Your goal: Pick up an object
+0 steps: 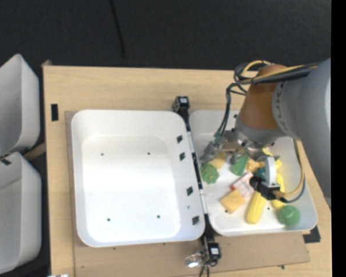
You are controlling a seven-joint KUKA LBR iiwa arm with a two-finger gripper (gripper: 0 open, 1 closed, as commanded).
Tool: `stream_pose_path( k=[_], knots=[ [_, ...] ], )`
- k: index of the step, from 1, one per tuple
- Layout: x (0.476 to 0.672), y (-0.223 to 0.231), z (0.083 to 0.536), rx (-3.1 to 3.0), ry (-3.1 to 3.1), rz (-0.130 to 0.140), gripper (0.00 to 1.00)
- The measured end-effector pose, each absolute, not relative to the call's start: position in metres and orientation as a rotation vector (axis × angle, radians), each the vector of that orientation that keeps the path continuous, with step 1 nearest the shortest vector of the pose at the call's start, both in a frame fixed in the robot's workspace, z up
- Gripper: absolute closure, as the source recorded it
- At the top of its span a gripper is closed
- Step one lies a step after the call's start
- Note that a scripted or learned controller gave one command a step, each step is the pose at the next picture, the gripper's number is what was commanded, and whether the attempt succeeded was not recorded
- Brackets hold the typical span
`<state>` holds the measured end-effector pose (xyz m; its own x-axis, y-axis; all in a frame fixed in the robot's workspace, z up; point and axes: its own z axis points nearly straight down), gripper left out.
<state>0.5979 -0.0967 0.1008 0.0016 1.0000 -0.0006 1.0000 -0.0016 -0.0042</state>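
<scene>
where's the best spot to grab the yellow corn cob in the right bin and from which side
Grip the yellow corn cob across its middle, coming straight down from above. It lies flat, long and narrow, so closing across its short width likely suits. Favour the lower half: a yellow wedge block sits close at its upper left.

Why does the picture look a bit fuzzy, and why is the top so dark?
Camera view: soft overall, so the small toys in the right bin blur together; the left bin is bright, nearly washed out; the background beyond the bench is unlit, almost black.
</scene>
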Motion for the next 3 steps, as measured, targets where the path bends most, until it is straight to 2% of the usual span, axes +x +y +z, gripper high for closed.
stream_pose_path(
  k=[1, 2, 3],
  knots=[
    [0.519, -0.101, 0.101, -2.222, -2.215, 0.006, 0.0],
    [0.567, -0.096, 0.101, -2.221, -2.227, -0.004, 0.0],
    [0.653, -0.117, 0.102, -2.224, -2.232, -0.008, 0.0]
  ],
)
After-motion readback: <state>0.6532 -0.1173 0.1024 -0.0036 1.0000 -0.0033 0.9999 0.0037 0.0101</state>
